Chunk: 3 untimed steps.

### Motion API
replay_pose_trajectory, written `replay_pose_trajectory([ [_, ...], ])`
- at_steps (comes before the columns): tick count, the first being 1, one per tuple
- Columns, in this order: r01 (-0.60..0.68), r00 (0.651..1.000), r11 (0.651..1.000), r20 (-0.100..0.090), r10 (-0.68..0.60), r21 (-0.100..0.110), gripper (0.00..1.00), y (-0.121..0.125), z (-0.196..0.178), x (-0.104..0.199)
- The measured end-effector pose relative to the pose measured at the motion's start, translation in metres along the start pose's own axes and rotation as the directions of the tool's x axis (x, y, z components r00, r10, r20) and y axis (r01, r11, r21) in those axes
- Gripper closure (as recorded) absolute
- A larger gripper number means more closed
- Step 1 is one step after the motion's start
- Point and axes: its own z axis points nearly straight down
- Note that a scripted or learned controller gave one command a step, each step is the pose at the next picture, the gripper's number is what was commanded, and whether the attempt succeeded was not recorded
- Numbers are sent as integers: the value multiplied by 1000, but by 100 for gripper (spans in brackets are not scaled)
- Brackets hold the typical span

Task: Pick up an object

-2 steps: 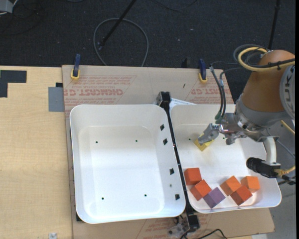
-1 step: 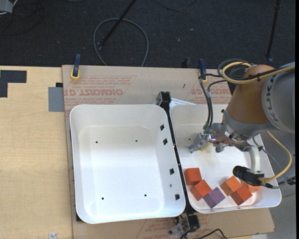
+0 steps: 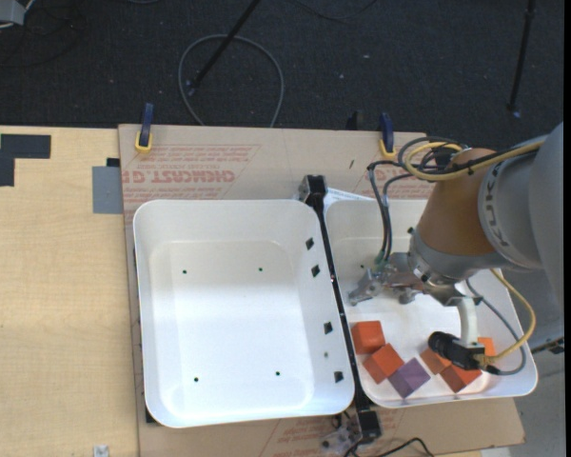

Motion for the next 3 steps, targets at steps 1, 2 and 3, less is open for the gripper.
replay_pose_trajectory([
  [1,-1,1000,1000,0,1,-3,100,1,-12,-1],
  [2,-1,1000,1000,1,1,-7,100,-9,-66,-3],
  [3,-1,1000,1000,1,1,-8,100,-16,-121,2],
])
